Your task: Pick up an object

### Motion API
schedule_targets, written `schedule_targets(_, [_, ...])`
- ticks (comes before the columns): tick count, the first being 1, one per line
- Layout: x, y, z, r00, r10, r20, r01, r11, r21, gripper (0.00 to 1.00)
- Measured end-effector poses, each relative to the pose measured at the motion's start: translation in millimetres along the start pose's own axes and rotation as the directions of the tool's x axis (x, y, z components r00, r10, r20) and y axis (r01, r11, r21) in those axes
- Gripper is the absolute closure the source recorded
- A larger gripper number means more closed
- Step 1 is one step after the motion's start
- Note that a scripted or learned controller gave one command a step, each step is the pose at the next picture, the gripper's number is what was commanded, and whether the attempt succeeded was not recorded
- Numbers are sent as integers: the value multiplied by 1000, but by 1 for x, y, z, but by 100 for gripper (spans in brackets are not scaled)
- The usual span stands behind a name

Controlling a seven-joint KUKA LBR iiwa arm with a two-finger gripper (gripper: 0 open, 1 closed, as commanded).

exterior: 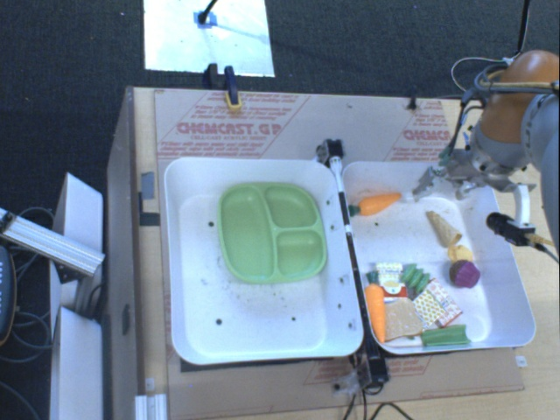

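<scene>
My gripper (435, 180) hangs over the right bin's (516, 318) far edge; I can't tell how its pincer stands. A carrot (378, 204) lies just left of it, a cone (444, 227) close below. The green tray (269, 233) sits in the left bin (188, 261)

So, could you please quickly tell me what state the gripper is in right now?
Gripper: over the far edge of the right bin, near the carrot; open or closed cannot be told.
</scene>
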State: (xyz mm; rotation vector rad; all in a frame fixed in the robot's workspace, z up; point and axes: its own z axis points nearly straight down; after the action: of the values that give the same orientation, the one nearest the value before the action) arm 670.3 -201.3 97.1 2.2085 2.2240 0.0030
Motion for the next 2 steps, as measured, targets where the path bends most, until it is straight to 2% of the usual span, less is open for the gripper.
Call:
schedule_targets(1, [0,-1,12,1000,2,-2,-2,1000,4,0])
schedule_targets(2, [0,0,0,1000,0,0,0,1000,-1,100])
